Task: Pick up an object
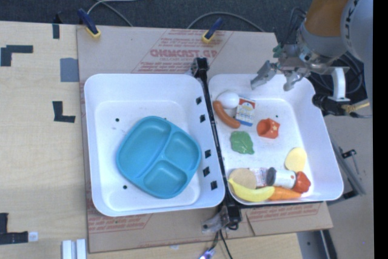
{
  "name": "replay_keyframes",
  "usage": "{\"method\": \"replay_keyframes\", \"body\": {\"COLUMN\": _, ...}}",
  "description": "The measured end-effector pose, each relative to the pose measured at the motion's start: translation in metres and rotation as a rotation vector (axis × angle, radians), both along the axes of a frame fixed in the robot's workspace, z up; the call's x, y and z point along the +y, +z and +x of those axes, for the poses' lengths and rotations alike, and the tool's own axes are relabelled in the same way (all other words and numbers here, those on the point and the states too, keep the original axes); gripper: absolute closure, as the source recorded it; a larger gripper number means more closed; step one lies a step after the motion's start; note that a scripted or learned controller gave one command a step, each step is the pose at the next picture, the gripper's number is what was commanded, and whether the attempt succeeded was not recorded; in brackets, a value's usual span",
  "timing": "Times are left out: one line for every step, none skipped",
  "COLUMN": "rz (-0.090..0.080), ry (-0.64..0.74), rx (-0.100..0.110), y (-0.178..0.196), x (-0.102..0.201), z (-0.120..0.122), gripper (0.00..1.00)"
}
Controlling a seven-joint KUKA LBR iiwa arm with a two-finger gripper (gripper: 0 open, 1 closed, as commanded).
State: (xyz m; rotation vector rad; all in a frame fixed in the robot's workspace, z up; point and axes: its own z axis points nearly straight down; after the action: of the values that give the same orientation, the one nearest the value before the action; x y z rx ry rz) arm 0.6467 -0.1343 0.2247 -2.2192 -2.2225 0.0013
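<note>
Objects for picking lie in the right bin (320,148), one of two white bins set side by side on a cardboard sheet (176,51).

Camera view, right bin contents:
- A white egg (228,99) sits near the far left corner, touching a sausage (226,115) that lies at a slant just in front of it.
- A small carton (245,111) stands just right of the sausage.
- A red piece (268,128) lies near the centre, with a green piece (242,142) to its left and nearer the camera.
- A yellow slice (296,159) rests by the right wall.
- Along the near wall, a banana (251,193), a round bun (244,178), a carrot (284,193), a tomato (301,181) and a white bottle (280,178) with a dark cap lie packed together, touching.

Camera view, left bin (97,130): a blue divided plate (159,156) lies flat inside.

Camera view, arm: the gripper (276,77) hangs over the far rim of the right bin, fingers spread wide with nothing between them. It is well apart from every object. The orange band (330,3) shows above the wrist.
</note>
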Motion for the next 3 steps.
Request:
{"method": "replay_keyframes", "body": {"rz": -0.002, "ry": -0.001, "rx": -0.008, "y": -0.127, "x": -0.028, "z": -0.024, "gripper": 0.00}}
{"method": "replay_keyframes", "body": {"rz": -0.002, "ry": -0.001, "rx": -0.005, "y": -0.138, "x": -0.027, "z": -0.079, "gripper": 0.00}}
{"method": "replay_keyframes", "body": {"rz": -0.002, "ry": -0.001, "rx": -0.008, "y": -0.127, "x": -0.027, "z": -0.078, "gripper": 1.00}}
